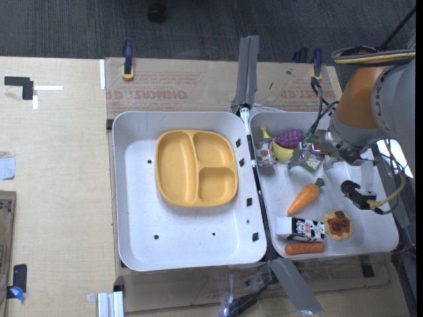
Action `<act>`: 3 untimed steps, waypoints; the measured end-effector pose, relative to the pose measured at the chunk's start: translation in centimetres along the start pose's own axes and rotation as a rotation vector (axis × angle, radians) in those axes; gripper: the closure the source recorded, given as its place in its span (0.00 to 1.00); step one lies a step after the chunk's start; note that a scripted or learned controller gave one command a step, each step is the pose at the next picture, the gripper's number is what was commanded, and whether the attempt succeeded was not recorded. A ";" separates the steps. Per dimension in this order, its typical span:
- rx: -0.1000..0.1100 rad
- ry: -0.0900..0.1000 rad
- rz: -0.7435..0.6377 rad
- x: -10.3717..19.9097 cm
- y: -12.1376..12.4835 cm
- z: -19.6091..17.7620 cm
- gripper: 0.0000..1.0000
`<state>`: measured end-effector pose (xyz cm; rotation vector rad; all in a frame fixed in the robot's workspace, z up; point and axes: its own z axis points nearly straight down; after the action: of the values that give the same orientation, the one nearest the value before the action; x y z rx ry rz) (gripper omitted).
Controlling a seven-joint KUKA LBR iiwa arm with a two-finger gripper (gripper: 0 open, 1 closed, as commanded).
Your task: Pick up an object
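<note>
Wooden bench (53, 197) with dark carpet behind it carries two white bins side by side: left bin (132, 243) has a yellow divided plate (196, 167), right bin (383, 236) has the clutter. Arm (380, 98) enters from the right, gripper (309, 156) low over the right bin's far end. Jaw state: cannot tell, metal parts blur together and nothing is clearly between them. Purple grapes (289, 138) and a yellow fruit (281, 152) sit just left of the jaws, touching each other; small can (265, 152) further left by the bin wall. Carrot (305, 197) lies just nearside of the jaws, apart from them. Milk carton (302, 228), sausage (305, 248) and pizza piece (338, 224) are well nearside.
</note>
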<state>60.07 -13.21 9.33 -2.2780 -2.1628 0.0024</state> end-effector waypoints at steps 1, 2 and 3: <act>0.002 -0.002 -0.003 -0.1 0.0 -0.9 1.00; 0.001 0.000 -0.127 -2.4 -2.2 0.2 1.00; 0.000 0.000 -0.020 0.6 -2.6 -1.6 1.00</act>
<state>57.50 -12.50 10.90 -2.2564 -2.1851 0.0018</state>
